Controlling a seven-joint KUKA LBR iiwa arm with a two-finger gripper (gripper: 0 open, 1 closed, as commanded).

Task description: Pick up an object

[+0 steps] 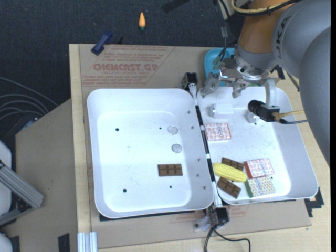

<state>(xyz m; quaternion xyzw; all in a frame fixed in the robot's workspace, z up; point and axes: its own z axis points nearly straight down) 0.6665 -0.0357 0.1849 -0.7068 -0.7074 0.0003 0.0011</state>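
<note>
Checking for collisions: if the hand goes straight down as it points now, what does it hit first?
Probably bare floor of the right bin, near its top edge. The hand hangs there, with the pink card just below it in the picture. Depth is unclear, so the card might be clipped.

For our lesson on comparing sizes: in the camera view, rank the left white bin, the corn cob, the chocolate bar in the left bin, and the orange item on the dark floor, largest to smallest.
1. Left white bin
2. Corn cob
3. Chocolate bar, close to the corn cob, so this pair is uncertain
4. Orange item, smallest, though it lies farther away

Yellow corn cob (230, 171) flat in right bin (294, 156), beside chocolate bars (229, 187).
</note>
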